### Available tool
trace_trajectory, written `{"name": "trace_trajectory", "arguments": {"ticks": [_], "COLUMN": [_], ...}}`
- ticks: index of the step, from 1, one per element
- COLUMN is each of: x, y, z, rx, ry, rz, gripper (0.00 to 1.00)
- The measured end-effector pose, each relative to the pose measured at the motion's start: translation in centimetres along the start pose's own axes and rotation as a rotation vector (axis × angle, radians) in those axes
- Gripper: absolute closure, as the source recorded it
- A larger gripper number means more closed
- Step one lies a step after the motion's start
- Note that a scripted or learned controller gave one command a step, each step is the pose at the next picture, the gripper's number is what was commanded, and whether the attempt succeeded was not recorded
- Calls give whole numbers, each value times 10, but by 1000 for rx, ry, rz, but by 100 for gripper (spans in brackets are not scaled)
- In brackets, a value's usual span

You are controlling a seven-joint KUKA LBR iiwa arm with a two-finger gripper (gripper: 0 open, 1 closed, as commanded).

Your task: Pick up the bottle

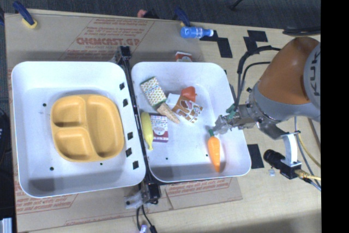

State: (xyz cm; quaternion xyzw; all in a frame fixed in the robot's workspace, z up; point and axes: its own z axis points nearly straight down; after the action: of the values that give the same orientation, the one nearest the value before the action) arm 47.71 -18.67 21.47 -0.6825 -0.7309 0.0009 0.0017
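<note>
Two shallow white plastic bins sit side by side on a bench covered in brown cardboard (109, 35). The left bin (22, 117) holds a yellow plastic plate with three compartments (87, 127). The right bin (232, 90) holds a scatter of small items. A yellow banana (146, 129) lies along its left wall, touching a small red and white packet (159, 128). Above these sits a green and white patterned box (153, 91), and to its right an orange and white printed carton (187, 106). An orange toy carrot with a green top (215, 151) lies near the right wall, pointing toward the front edge.

The grey robot arm with an orange band (289, 76) reaches in from the right. Its two-finger gripper (221, 125) hovers over the right edge of the right bin, just above the carrot's green top. Whether the jaws are released or clenched cannot be told from this angle.

A small blue plastic bottle (192, 33) lies on its side on the cardboard behind the right bin, outside both bins and well apart from the gripper.
</note>
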Motion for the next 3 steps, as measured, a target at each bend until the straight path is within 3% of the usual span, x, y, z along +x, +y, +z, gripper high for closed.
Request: {"name": "trace_trajectory", "arguments": {"ticks": [1, 2, 3], "x": [-24, -10, -24], "y": [-3, -1, -2], "z": [42, 60, 13], "rx": [2, 0, -2], "ry": [1, 2, -2], "rz": [129, -141, -311], "gripper": [100, 100, 100]}}
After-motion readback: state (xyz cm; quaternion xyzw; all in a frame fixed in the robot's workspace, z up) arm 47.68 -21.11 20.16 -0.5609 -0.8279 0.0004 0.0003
